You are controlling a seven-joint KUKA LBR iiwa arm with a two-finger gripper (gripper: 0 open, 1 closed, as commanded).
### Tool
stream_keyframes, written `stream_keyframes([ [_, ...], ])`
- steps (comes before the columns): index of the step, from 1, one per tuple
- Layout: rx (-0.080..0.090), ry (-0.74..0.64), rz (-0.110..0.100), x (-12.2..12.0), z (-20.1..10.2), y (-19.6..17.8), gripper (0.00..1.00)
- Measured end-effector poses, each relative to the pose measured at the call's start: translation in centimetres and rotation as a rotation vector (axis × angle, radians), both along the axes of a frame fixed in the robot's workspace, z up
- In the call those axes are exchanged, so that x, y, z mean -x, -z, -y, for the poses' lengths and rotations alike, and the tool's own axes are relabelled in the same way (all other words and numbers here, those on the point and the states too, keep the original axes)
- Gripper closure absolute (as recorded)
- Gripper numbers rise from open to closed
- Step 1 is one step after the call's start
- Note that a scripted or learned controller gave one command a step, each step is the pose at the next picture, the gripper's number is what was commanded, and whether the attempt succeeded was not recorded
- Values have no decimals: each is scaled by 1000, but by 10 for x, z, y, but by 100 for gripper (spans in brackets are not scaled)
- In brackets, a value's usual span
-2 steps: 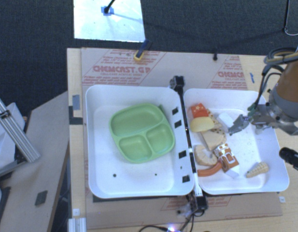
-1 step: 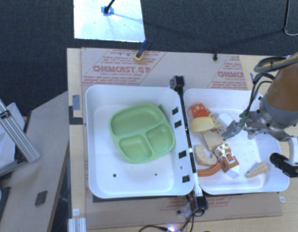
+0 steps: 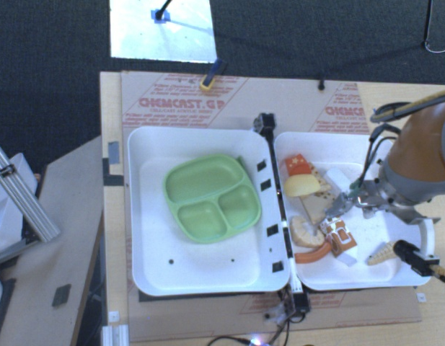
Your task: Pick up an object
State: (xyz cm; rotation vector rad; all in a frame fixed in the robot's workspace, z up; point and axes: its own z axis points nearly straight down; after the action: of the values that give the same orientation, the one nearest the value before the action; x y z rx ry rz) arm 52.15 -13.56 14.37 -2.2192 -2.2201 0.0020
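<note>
A: Where was the gripper relative to the green tray?

B: Well off to the tray's right, across the divider between the two bins. The tray sat alone in the left bin; the gripper was low inside the right bin, among the clutter there.

A: Open, closed, holding anything?

B: I couldn't tell. The wrist and the orange band covered most of it, and what showed was a blur of grey metal. Nothing was visibly between its tips, so I wouldn't call anything grasped.

A: What was there to pick?

B: All of it lay in the bin to the tray's right. Nearest the tray, just past the divider, were a red block, a pale yellow piece below it, a round biscuit-like item and a curved orange sausage shape lowest. A small brown-and-white box sat just under the gripper, very close to it, maybe touching. Farther from the tray lay a cone-shaped object.

A: So how far along?

B: By my judgement, the reach was done and the arm was down at the pile, likely aiming at the box or what lay beside it. The grip itself, and any lift, remained to be done; every object rested on the bin floor.
</note>
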Motion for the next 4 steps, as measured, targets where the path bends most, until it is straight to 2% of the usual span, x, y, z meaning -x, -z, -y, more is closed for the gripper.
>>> stream_keyframes([
  [1,0,0,0,0,-1,52,0],
  [2,1,-1,4,-1,0,39,100],
  [4,2,-4,9,-6,-5,-47,100],
])
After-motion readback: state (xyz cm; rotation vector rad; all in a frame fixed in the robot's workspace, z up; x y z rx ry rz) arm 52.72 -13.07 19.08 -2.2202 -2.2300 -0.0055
